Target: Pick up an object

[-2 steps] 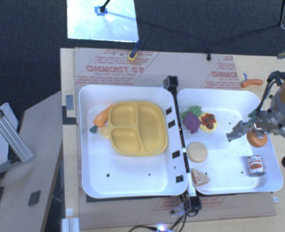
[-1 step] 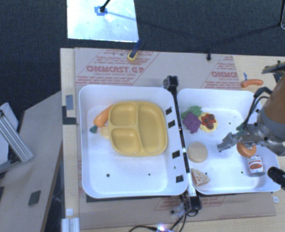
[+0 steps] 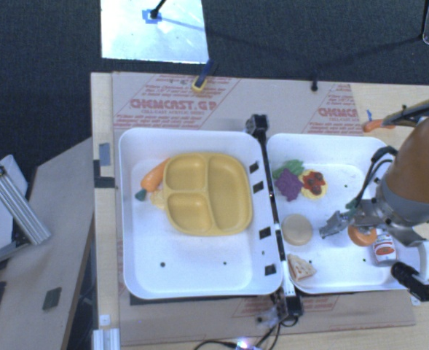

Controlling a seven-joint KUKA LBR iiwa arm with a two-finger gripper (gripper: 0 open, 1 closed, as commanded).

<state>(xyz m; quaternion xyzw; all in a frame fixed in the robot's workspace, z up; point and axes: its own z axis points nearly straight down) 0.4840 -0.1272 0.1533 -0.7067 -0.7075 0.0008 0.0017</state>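
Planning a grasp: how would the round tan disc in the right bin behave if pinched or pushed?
The tan disc lies flat, so it probably slides rather than rolls. It looks like rigid toy food, likely light. Its low profile may make pinching awkward.

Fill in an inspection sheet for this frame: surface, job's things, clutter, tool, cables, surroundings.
Surface: bench bearing left bin and right bin, side by side.
Job's things: right bin holds purple grapes, red and yellow piece, round tan piece, sandwich wedge, small can.
Clutter: left bin holds yellow divided plate, with a toy carrot at its left edge.
Tool: tool low over right bin beside the round tan piece; grasp unclear.
Cables: dark cable on the floor behind the bench.
Surroundings: dark carpet, metal sheet.
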